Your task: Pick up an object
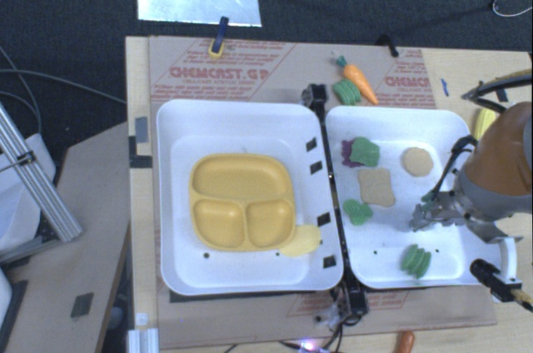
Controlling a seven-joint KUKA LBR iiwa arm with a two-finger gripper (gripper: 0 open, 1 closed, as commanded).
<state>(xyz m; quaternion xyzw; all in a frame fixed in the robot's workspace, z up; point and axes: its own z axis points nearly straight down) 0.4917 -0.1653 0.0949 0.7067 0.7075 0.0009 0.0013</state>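
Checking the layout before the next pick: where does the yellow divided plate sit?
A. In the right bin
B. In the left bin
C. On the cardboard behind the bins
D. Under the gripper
B: the yellow divided plate lies in the left bin, while the gripper is over the right bin.

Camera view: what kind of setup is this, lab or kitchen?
Likely a robot lab test bench, not a kitchen. Two white bins sit on a protective sheet printed "CHEMCAST", the arm reaches in over toy food like a carrot, and a yellow tray lies in the left bin.
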